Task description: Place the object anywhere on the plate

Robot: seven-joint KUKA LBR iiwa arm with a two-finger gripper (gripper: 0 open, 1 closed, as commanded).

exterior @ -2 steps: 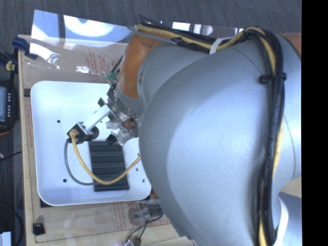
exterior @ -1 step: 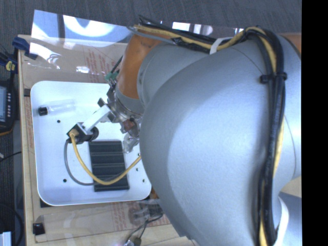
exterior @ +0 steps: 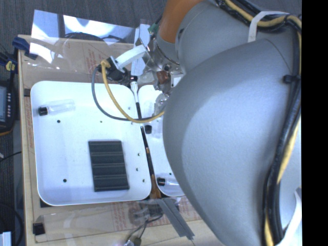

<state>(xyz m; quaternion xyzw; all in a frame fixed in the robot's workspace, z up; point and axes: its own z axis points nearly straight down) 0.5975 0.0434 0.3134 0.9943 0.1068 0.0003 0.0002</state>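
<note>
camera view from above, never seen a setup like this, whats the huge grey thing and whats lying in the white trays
The huge grey shape is a robot arm, seen close from a single camera fixed above the bench and looking down at a slant. It reaches in from the right, with an orange band above its wrist and yellow and black cables looping off it. Its gripper sits near the top, too cluttered to read.

Below are two shallow white bins. The left bin holds a dark ribbed rectangular plate and, near its upper left corner, a small clear tube with a black cap. The arm covers most of the right bin.
</note>
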